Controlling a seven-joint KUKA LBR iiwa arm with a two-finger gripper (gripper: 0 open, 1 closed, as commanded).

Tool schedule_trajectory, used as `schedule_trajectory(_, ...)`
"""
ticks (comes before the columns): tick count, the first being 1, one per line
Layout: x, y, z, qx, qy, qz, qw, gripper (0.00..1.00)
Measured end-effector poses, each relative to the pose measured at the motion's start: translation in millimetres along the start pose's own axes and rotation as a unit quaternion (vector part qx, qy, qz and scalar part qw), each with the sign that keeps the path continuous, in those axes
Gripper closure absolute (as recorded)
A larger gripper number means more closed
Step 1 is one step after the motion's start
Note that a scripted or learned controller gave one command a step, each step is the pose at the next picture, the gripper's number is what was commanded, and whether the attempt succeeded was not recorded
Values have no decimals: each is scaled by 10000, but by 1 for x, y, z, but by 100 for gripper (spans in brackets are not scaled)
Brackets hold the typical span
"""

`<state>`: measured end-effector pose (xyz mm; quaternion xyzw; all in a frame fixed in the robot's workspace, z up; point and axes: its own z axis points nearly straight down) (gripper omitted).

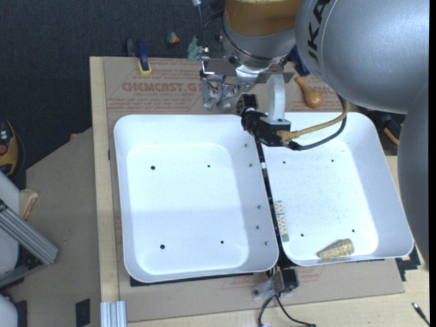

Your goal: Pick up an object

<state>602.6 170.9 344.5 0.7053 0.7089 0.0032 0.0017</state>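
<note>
1. The arm (354,33) is reaching in from the right, with the gripper (219,94) hanging past the far rim of the left bin (136,182), over the bench (163,87)

2. Whether the pincer is open, closed or gripping anything, one cannot tell

3. A tan, cone-like object (336,249) is lying at the right bin's (368,148) near edge, well apart from the gripper

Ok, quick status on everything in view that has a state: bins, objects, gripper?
Left bin: sits flat on the bench, white floor bare.
Right bin: sits flat beside the left bin, holds one object.
Tan cone-shaped object: lying on its side near the right bin's front edge, untouched.
Gripper: raised over the bench behind the left bin, nowhere near the object.
</note>
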Motion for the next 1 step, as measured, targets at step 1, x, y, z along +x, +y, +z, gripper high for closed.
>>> schedule_trajectory(1, 44, 26, 73, 63, -13, 7, 10000, 100)
